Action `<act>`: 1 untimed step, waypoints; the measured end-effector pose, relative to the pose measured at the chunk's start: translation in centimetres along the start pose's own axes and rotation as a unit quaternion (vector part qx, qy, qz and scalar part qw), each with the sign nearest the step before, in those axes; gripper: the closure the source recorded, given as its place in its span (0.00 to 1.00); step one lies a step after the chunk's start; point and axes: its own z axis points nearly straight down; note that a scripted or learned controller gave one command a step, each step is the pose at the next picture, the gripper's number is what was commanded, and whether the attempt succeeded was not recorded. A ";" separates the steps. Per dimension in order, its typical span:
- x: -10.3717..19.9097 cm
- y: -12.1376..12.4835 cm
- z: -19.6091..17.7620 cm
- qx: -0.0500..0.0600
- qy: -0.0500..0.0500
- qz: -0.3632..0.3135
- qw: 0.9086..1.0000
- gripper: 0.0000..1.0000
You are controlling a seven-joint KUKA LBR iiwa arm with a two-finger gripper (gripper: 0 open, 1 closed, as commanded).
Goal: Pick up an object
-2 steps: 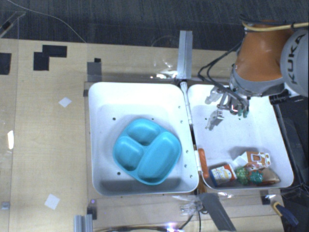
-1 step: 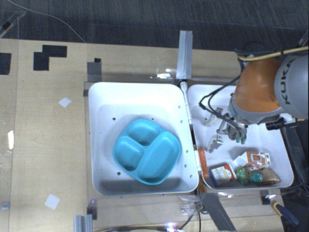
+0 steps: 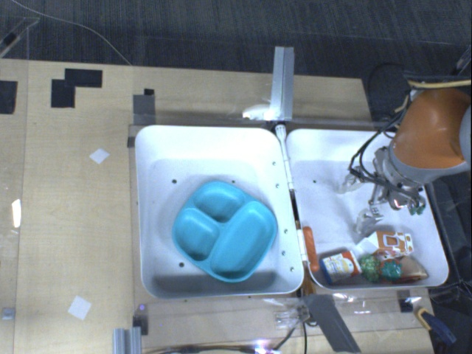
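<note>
I have the claw (image 3: pixel 383 211) down in the right bin (image 3: pixel 324 161), hanging from the arm (image 3: pixel 435 135) that comes in from the right. I cannot tell from this slanted view if it is released or clenched; nothing shows in its grip.

The loose things lie crowded along the right bin's near edge, probably because they slid or were dropped there: a small box (image 3: pixel 393 243) just below the claw, a packet (image 3: pixel 339 265) to its left, green pieces (image 3: pixel 380 270) between them, and an orange stick (image 3: pixel 309 248) against the divider wall. The left bin (image 3: pixel 155 161) carries a blue tray (image 3: pixel 225 231) with compartments, sitting near its middle.

I judge the box to be the likely target, since the claw hovers just above and beside it, apart from it. The box looks tilted, its long axis running roughly left to right with a slight slant. The stick's long axis runs along the divider, toward and away from the camera. With the pile so tight against the wall, a clean grasp looks awkward to me.
</note>
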 end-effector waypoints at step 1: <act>-0.5 0.0 -1.5 0.001 -0.007 0.003 1.000 1.00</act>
